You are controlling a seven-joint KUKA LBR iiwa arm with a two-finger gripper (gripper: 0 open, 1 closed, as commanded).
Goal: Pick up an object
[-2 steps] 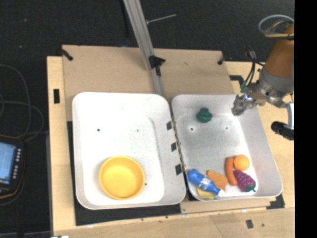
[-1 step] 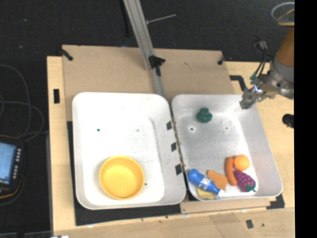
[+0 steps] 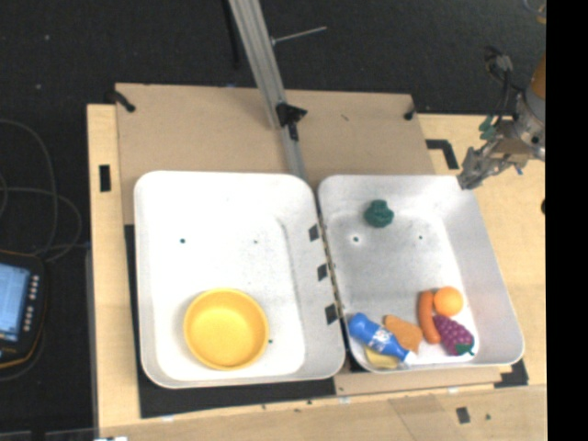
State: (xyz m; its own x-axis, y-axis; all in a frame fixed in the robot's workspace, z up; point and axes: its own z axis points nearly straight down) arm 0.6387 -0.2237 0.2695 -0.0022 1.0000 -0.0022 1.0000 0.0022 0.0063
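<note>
My gripper (image 3: 473, 173) hangs over the bench just beyond the far right corner of the right bin (image 3: 404, 265), with nothing seen in it. A small green object (image 3: 378, 213) lies alone in that bin's far half, well to the gripper's left. Along the bin's near edge huddle an orange ball (image 3: 448, 299), a carrot (image 3: 425, 312), purple grapes (image 3: 455, 334), an orange piece (image 3: 403, 331), a blue bottle (image 3: 373, 333) and a yellow piece (image 3: 386, 359). A yellow bowl (image 3: 225, 327) rests in the near part of the left bin (image 3: 220, 228).
A grey metal pole (image 3: 266, 62) slants from the top down to the gap between the two bins. Black clips (image 3: 323, 272) sit along the shared bin wall. A tablet (image 3: 14, 310) with cables lies off the bench at the left.
</note>
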